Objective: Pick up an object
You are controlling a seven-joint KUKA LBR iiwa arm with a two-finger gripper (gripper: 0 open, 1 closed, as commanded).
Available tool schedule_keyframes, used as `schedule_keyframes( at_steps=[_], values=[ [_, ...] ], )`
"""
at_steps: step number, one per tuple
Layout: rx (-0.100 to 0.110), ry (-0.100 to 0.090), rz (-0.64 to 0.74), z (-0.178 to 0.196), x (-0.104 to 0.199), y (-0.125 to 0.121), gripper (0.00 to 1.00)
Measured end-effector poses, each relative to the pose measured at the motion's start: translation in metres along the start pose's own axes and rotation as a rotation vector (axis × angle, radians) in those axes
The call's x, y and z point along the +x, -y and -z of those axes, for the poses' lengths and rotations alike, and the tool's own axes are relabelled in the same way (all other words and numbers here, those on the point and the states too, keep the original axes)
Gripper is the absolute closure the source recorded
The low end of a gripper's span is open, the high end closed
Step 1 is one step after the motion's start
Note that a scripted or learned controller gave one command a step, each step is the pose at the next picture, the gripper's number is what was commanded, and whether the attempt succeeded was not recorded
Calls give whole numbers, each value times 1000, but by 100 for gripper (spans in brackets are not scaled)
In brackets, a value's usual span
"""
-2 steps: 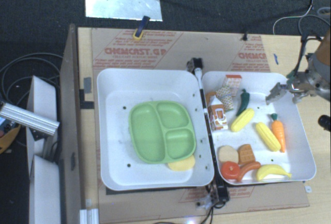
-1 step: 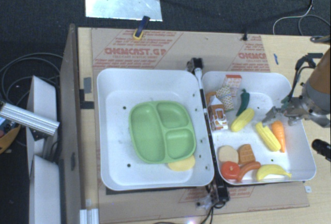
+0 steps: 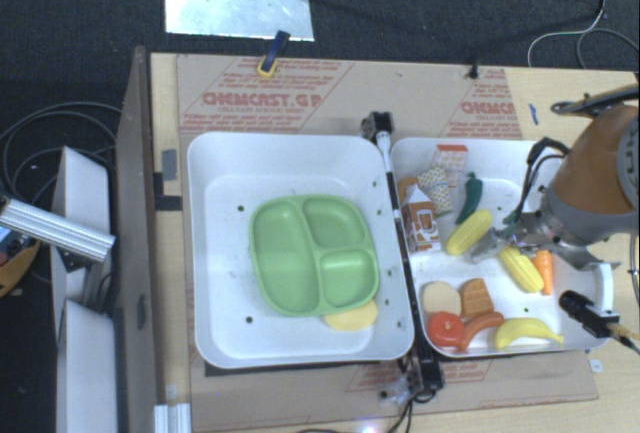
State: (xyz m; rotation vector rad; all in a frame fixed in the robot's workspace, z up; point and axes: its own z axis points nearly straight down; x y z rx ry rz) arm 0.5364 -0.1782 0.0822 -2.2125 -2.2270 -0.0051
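Two white bins. Left bin (image 3: 225,171): one green tray (image 3: 312,253). Right bin (image 3: 500,154): two corn cobs, one banana (image 3: 527,330), one carrot (image 3: 543,269). Hand (image 3: 508,239) touches the right corn cob (image 3: 520,268); grip state cannot be determined.

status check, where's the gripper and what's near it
Gripper low in right bin, among toy food. Corn cob and carrot right beside it, nothing seen held. Green tray in left bin.

Right bin: yellow plastic corn cob (image 3: 521,269) lying tilted beside small orange carrot (image 3: 543,270) (touching, it seems). Longer yellow corn cob (image 3: 468,232) lies diagonal nearby. Yellow plastic banana (image 3: 527,331) flat along front wall.
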Motion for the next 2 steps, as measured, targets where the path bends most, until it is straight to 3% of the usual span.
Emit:
schedule_keyframes(
  at_steps=[1,2],
  values=[
    [-3,3,-1,13,-2,-1,100],
    [-11,-1,11,107,124,-9,100]
  ],
)
